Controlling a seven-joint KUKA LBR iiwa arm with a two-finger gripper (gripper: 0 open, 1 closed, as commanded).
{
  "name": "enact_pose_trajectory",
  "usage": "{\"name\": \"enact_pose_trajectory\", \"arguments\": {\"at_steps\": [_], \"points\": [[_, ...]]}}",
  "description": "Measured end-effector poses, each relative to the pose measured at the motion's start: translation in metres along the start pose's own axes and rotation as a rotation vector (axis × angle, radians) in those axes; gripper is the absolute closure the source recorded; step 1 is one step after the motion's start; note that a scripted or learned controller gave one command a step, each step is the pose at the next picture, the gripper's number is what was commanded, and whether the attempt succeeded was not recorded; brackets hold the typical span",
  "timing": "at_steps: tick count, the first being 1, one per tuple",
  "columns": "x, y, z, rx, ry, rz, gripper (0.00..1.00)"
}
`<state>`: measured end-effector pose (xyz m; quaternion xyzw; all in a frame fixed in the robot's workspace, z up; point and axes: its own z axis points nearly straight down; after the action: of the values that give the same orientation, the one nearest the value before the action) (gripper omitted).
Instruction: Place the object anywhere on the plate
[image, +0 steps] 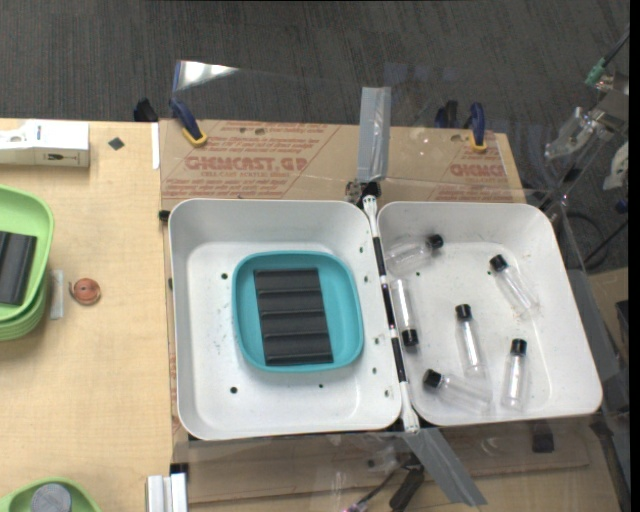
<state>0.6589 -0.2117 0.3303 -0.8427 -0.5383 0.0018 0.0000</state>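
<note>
Gripper state is something you cannot tell from this view, neither how far open it is nor whether it has hold of anything.

You see the teal plate (345, 310) lying in the middle of the left bin (200, 330), with a black ribbed insert (292, 316) lying on it.

The right bin (560, 300) holds the clear vials with black caps, all lying on their sides. One vial (415, 252) lies near the bin's upper left corner, another (512, 286) toward the upper right. A third (467, 340) lies near the middle and a fourth (515, 372) just right of it. A fifth (458, 391) lies along the lower edge. A sixth (402, 310) lies against the wall where the two bins meet.

On the counter (100, 400) to the left you see a green tray (35, 230) at the view's edge and a small reddish disc (86, 291) beside it.
</note>
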Motion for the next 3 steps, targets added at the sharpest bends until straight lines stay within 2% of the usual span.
{"name": "enact_pose_trajectory", "arguments": {"at_steps": [2,3], "points": [[-0.001,0.001,0.004,0.0,0.0,0.085,0.0],[-0.002,0.001,0.02,0.002,0.0,0.177,0.0]]}}
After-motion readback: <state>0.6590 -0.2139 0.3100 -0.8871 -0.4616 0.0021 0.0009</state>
